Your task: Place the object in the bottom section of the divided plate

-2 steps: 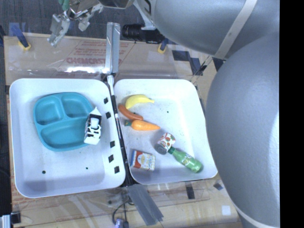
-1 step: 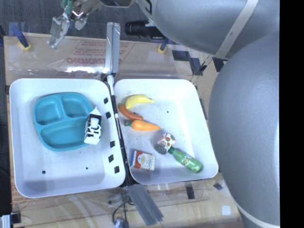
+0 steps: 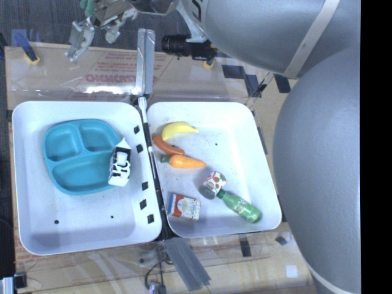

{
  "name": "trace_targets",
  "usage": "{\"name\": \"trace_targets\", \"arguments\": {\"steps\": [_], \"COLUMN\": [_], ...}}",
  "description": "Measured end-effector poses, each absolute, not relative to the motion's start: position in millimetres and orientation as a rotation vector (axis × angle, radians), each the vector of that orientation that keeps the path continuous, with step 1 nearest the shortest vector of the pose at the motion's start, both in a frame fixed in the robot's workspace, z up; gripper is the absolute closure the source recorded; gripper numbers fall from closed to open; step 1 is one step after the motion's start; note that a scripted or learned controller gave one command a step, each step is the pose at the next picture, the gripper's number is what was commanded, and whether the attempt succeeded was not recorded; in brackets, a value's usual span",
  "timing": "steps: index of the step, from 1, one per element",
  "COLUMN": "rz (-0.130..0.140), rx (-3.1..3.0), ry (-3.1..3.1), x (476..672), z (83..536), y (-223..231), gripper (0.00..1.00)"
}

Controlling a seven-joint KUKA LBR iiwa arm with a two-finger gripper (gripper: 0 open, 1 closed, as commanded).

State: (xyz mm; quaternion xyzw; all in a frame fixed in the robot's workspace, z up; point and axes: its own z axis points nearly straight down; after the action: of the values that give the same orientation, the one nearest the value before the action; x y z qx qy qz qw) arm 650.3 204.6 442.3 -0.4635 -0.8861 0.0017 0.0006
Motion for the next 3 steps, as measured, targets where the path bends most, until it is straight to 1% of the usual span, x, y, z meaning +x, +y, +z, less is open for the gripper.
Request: {"name": "trace_targets", "arguments": {"steps": [1,2,3], "rz": [0.001,0.004,0.004], "rx": [-1.636,-1.501,-1.684], "ry": [-2.684,-2.759,-2.652], "x": [656.3,655.6,656.3], "z": [442.3,442.1,442.1], "y": [207.5,207.5,203.7], "gripper": [0.00,0.00,0.00]}}
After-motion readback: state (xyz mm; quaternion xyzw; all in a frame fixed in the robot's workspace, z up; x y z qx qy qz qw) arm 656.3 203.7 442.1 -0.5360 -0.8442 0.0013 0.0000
